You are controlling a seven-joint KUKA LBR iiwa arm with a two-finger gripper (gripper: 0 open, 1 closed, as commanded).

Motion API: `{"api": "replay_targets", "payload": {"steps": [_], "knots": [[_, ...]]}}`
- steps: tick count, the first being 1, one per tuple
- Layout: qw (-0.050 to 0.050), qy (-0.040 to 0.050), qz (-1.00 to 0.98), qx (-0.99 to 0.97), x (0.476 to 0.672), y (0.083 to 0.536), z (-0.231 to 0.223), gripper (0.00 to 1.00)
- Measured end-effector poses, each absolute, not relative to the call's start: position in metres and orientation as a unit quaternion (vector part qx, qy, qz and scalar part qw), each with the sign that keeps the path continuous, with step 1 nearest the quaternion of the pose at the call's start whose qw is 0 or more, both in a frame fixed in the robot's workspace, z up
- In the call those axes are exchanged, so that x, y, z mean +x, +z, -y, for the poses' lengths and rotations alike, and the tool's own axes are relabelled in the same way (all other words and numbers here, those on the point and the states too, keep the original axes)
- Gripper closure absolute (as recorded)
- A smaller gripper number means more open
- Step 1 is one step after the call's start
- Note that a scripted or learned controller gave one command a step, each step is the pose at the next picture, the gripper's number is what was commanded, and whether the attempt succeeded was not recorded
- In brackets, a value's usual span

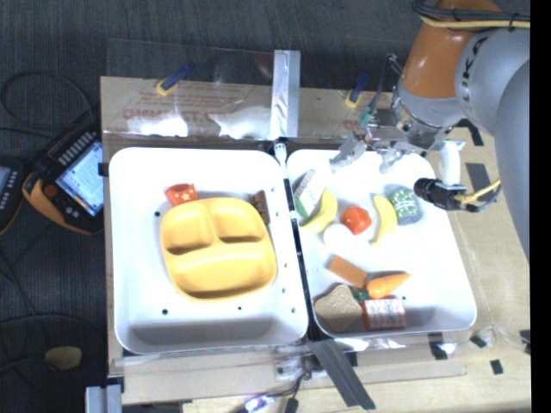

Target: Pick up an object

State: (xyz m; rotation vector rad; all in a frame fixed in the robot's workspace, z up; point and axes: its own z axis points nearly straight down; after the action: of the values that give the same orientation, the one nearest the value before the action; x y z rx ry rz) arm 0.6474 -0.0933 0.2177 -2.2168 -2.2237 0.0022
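My gripper (370,155) hangs over the far edge of the right bin (456,274), its fingers spread apart with nothing between them. Just below it in the bin lie a green-and-white item (306,194), a yellow banana (324,212), a red tomato (356,219), a second banana (385,218) and a green-dotted round piece (403,203). Nearer the front are an orange block (347,271), a carrot (386,282), a bread slice (336,306) and a red can (383,313).
The left bin (138,317) holds a yellow divided plate (219,246), a red piece (181,194) and a small brown piece (259,202). A raised divider (293,239) separates the bins. A handheld pendant (73,183) lies left of the bench.
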Motion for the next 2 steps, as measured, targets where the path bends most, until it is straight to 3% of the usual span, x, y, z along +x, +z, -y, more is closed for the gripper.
{"api": "replay_targets", "payload": {"steps": [1,2], "knots": [[0.001,0.0013,0.737,-0.676,0.633,0.101,0.102,0.00],[-0.005,-0.0031,0.744,-0.669,0.590,0.090,0.104,0.00]]}}
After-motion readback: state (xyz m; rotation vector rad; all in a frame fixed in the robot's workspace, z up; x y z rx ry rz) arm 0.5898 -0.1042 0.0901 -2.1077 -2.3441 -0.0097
